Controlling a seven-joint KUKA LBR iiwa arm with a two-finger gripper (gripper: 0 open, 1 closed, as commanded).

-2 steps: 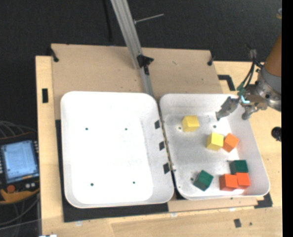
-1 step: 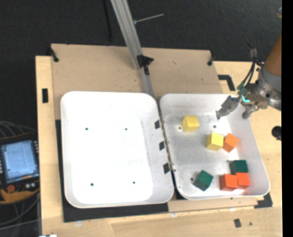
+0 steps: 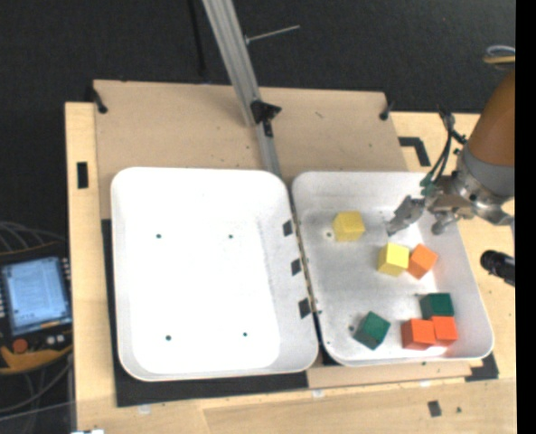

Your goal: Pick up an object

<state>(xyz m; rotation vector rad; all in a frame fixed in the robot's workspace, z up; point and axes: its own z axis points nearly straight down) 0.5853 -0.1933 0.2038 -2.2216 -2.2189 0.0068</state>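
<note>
The right bin (image 3: 340, 351) holds several small blocks. A yellow block (image 3: 348, 226) lies near its upper left. A second yellow block (image 3: 394, 259) touches an orange block (image 3: 422, 261) at mid bin. Two green blocks (image 3: 371, 330) (image 3: 437, 305) and two orange-red blocks (image 3: 419, 333) (image 3: 445, 329) lie along the near side. My gripper (image 3: 419, 223) hangs over the bin's upper right, just above the yellow and orange pair. It is open, its fingers (image 3: 401, 219) spread with nothing between them.
The left bin (image 3: 123, 269) stands beside the right one, with a row of clips along the shared edge. A slanted metal rail (image 3: 240, 70) runs across the back board. A handheld pendant (image 3: 32, 297) lies off the bench's left.
</note>
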